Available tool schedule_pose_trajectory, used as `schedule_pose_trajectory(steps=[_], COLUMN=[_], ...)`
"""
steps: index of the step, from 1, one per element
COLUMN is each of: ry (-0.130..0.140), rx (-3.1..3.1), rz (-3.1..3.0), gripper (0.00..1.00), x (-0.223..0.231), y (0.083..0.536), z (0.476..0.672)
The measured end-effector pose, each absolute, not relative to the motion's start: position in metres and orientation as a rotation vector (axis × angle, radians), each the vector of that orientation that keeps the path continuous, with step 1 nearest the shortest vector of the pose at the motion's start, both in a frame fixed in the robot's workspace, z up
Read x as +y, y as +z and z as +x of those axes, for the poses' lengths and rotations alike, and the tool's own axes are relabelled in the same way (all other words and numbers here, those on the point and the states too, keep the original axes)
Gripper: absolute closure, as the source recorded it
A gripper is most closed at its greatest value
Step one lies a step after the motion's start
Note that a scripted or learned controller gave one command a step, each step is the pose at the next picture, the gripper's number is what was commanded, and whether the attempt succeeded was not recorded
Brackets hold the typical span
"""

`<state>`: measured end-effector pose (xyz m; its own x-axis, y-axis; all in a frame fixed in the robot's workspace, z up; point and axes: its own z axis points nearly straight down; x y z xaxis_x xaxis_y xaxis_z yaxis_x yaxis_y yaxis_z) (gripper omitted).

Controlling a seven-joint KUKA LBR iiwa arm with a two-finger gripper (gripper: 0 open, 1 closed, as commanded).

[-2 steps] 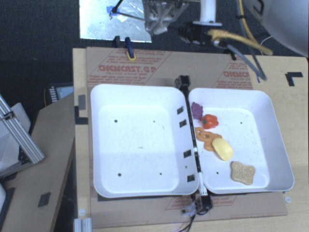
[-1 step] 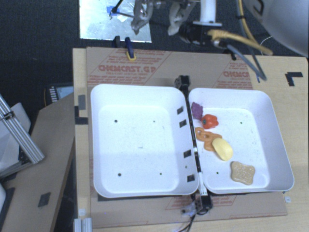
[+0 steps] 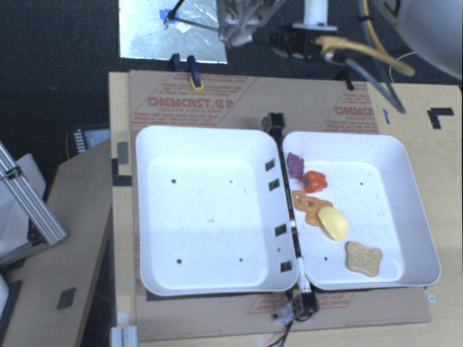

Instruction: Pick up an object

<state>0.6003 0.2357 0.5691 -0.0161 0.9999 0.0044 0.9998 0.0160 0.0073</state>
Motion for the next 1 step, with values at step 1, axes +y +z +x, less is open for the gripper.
schedule_pose_trajectory(steps=[1], ry=[0.012], rx=[2.238], rz=[2.202], gripper=[0.0], x=[0.2355], y=[0.5688], z=[0.6003])
